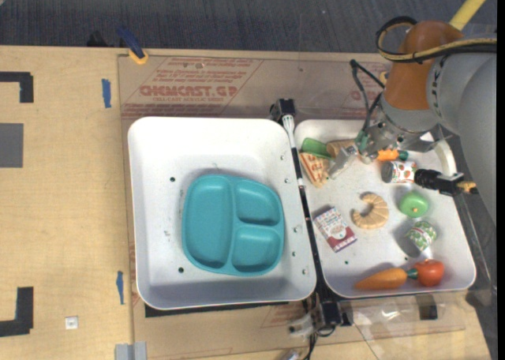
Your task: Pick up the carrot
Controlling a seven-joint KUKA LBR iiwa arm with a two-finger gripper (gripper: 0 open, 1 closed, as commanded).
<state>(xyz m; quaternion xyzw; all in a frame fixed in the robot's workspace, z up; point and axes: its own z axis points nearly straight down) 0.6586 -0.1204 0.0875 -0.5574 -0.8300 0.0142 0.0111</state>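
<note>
The orange carrot lies on its side near the front edge of the right bin, its green end touching a red tomato. My gripper hangs low over the far left part of that bin, well away from the carrot. It sits between a green item and a small orange piece, just right of a waffle-like slice. Nothing shows between its tips.
The right bin also holds a croissant, a green apple, a red-and-white packet, a small can and a green-white ball. A teal divided tray sits in the left bin.
</note>
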